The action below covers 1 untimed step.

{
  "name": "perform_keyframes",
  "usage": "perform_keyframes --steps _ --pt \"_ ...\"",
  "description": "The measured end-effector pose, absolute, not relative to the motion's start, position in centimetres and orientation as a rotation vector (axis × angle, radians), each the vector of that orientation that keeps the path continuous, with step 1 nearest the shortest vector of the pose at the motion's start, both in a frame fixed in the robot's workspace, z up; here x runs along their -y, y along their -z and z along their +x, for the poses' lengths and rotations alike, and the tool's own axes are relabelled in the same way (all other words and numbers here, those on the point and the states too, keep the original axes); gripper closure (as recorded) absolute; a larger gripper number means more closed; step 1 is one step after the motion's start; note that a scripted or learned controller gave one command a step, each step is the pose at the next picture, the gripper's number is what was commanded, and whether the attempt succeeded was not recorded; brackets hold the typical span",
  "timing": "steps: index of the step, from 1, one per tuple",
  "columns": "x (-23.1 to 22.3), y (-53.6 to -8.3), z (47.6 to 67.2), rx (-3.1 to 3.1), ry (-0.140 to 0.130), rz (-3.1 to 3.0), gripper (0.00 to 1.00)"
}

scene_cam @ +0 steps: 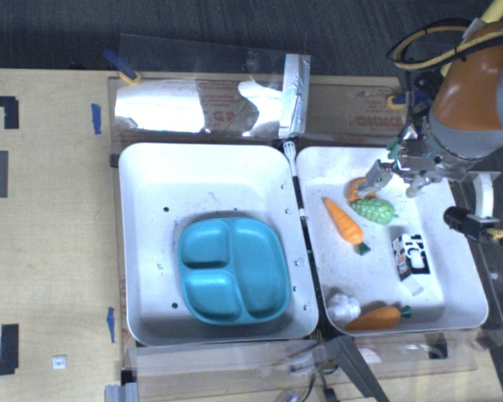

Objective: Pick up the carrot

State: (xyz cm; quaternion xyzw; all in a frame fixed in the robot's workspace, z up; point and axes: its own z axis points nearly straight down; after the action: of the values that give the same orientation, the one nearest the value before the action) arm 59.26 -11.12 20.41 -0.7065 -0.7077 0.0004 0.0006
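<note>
Carrot (344, 221) lies unlabelled in the right bin (453, 308); fingers (375, 176) spread wide above.

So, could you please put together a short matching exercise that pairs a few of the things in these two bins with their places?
Things:
1. blue divided plate
2. carrot
3. green toy
4. black and white pack

Places:
A. right of the carrot, nearer the right bin's right wall
B. left bin
C. just below the gripper
D. left part of the right bin, lying aslant

Pairs: 1-B, 2-D, 3-C, 4-A
</note>
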Motion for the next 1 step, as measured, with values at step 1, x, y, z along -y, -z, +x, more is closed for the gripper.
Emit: perform_keyframes --steps 1 --pt "9.63 -8.74 58.3 2.0 0.006 -2.427 0.0"
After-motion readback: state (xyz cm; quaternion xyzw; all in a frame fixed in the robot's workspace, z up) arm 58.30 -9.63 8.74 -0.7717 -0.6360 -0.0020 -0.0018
